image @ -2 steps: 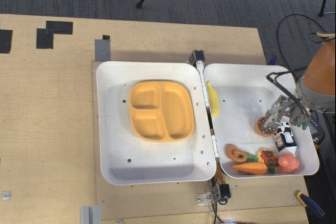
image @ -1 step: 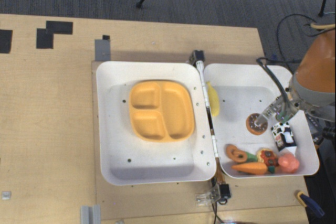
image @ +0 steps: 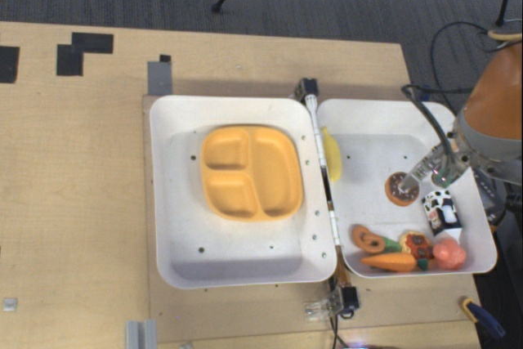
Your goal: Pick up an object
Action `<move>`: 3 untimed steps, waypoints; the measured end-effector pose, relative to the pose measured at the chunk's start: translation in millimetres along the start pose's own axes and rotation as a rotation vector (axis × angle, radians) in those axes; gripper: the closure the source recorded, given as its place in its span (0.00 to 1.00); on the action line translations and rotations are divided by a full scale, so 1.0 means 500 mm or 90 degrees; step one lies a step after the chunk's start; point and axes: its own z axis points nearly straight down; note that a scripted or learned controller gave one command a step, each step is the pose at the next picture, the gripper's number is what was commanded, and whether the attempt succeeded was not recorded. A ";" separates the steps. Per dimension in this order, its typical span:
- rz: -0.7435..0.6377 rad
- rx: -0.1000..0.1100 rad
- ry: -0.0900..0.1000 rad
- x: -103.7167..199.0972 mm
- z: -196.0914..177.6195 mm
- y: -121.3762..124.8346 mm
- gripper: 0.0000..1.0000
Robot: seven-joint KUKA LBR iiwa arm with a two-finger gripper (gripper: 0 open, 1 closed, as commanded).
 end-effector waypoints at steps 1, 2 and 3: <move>0.028 0.002 0.003 0.092 -0.024 0.091 1.00; -0.405 0.000 0.003 0.071 -0.026 0.114 1.00; -0.405 -0.002 0.000 0.070 -0.048 0.118 1.00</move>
